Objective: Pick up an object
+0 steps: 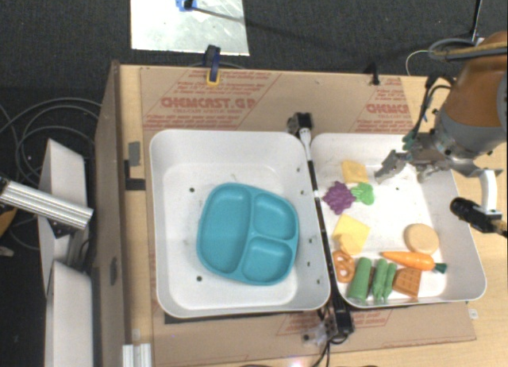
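The right bin (456, 222) holds several toy foods: a yellow piece (355, 171), purple grapes (339, 195), a small green item (363, 193), a yellow wedge (352, 234), an orange pretzel (343, 264), green pods (371, 278), a carrot (409, 260), a tan round biscuit (421, 237) and a brown cracker (407, 281). My gripper (411, 168) hangs over the bin's far part, right of the yellow piece. It looks open, and nothing sits between its fingers.
The left bin (171, 198) contains a teal divided plate (248, 233). A black clamp (300, 125) sits at the far end of the wall between the bins. Cables (32, 131) and a metal bracket (44, 202) lie off the bench at the left.
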`<state>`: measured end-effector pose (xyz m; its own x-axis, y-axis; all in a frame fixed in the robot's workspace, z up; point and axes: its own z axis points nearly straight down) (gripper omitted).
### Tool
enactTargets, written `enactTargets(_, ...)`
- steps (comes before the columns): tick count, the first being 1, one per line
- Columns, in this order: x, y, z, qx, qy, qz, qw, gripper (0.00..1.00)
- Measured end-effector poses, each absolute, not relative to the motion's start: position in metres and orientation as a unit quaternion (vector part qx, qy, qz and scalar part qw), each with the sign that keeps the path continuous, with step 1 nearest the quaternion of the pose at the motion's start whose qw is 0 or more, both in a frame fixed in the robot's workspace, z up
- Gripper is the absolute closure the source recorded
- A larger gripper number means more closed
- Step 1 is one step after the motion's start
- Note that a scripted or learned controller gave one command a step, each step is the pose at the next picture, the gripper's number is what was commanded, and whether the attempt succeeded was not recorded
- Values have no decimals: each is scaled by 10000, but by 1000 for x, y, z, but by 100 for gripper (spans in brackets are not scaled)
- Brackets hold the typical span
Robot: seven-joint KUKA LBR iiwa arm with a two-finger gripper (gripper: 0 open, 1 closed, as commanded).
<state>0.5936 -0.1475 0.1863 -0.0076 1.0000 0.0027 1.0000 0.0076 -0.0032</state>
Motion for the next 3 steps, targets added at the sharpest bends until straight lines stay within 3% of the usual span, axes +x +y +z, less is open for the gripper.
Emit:
enactTargets(1, 593, -106, 80, -7047, -7095, -10, 15, 0)
enactTargets(2, 613, -124, 85, -7064, -7078, -14, -21, 0)
enactTargets(3, 610, -109, 85, -7051, -7091, -5, -9, 0)
